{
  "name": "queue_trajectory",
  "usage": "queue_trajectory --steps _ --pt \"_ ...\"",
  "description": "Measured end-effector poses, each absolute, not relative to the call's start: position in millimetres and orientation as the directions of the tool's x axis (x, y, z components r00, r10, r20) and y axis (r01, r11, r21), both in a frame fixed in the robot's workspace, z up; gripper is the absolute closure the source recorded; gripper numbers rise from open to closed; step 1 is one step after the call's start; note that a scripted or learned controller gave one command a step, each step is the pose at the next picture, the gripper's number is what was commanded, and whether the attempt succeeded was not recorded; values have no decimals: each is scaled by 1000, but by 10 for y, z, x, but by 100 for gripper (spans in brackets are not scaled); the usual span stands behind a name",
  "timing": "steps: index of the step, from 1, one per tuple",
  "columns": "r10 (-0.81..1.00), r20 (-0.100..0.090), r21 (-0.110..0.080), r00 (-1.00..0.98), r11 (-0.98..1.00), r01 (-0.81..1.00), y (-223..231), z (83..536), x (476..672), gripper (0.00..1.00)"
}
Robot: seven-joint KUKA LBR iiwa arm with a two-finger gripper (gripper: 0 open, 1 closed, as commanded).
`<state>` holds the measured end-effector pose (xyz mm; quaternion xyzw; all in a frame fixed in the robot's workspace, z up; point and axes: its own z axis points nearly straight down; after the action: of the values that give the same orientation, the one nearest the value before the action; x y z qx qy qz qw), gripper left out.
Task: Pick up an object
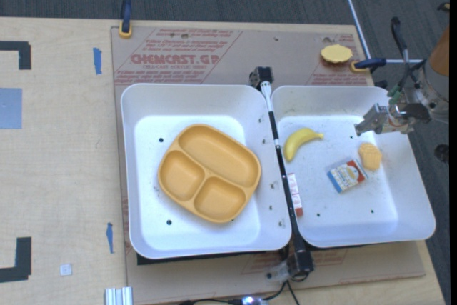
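The right bin (400, 221) holds three items. A yellow banana (300, 141) lies near its upper left. A small orange-yellow lumpy toy (370, 156) rests right of centre, and beside it at lower left lies a small red, white and blue carton (346, 176). My gripper (373, 122) reaches in from the right and hovers over the bin's upper right part, just above the lumpy toy and apart from it. I see nothing held in it.
The left bin (143, 118) contains a yellow three-compartment plate (208, 173). A yellow round piece (335, 53) sits on the cardboard behind the right bin, next to a blue clamp (368, 63). A black divider rail (278, 153) runs between the bins.
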<state>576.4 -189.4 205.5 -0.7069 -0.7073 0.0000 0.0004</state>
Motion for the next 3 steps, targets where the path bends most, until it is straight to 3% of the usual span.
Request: queue_trajectory --steps 1,2,3 --pt "1000 1 0 -2 2 1000 -2026 952 6113 0" --pt "1000 2 1 -2 1 1000 -1437 856 5933 0" --pt "1000 0 4 -1 1 1000 -1440 960 5940 100"
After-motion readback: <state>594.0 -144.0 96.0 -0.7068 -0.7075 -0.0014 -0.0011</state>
